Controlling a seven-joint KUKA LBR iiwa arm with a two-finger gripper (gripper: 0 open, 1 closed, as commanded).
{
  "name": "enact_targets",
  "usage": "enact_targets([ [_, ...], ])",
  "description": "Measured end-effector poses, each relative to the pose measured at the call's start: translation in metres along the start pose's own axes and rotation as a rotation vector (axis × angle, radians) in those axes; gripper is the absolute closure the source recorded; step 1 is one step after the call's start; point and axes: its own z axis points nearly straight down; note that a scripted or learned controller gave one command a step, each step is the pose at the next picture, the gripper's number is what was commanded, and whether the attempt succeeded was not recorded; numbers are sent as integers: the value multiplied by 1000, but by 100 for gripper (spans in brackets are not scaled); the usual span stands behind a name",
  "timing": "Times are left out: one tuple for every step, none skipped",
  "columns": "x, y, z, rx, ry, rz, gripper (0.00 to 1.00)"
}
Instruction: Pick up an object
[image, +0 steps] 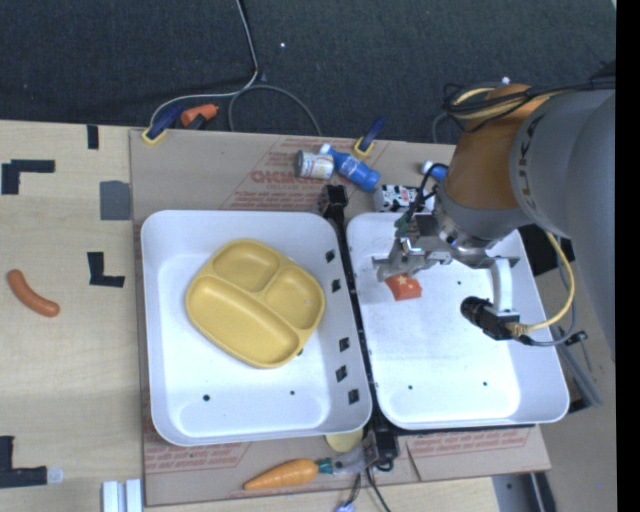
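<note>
Just beneath gripper (409, 268): small orange block (405, 289).

The wooden bench (60, 400) carries a brown cardboard sheet (250, 170), and on that sheet the left white bin (160, 330) sits as the middle of things. Touching its right side is the right white bin (470, 400). Well off to its left a toy sausage (32, 293) lies on bare wood. Just below its lower edge rests a toy carrot (282, 474). Above its top right corner lies a blue and white bottle (338, 165)
</note>
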Motion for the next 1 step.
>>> enact_targets([
  [73,-6,4,6,-1,2,100],
])
